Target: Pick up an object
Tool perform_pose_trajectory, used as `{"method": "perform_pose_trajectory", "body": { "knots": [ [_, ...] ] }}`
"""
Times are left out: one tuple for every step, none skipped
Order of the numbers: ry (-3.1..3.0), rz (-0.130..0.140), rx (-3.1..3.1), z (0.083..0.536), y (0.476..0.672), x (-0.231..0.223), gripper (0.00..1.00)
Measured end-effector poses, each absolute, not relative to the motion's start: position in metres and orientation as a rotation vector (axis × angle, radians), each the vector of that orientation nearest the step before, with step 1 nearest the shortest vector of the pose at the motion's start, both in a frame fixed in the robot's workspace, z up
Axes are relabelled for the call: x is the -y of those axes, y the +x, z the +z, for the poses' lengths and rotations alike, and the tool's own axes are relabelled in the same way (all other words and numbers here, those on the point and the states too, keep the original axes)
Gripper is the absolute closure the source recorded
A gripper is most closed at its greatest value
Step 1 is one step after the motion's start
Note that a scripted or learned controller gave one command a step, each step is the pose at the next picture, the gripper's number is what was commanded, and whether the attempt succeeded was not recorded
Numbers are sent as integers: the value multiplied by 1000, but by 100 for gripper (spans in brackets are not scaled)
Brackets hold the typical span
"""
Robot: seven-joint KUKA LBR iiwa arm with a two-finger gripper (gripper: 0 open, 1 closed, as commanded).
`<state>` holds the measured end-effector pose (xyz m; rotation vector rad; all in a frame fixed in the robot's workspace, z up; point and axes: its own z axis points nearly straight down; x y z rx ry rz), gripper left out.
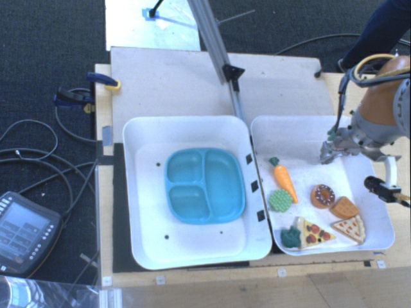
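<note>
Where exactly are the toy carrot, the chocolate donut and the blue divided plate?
carrot (285,183): camera view, middle of its orange body.
donut (322,196): camera view, on its brown frosted ring.
blue plate (205,158): camera view, on the ridge between its upper compartments.

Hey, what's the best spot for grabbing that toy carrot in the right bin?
Probably the middle of the carrot's orange body, coming straight down with the claw closing across its narrow width. It lies flat and slanted, green top toward the bin's back, and the green round piece crowds its lower end.
</note>
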<state>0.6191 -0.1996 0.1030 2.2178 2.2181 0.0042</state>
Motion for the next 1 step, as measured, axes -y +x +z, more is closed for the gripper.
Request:
{"method": "perform_pose_trajectory", "body": {
  "knots": [
    [2218,5,-2217,149,615,202,100]
  ]
}}
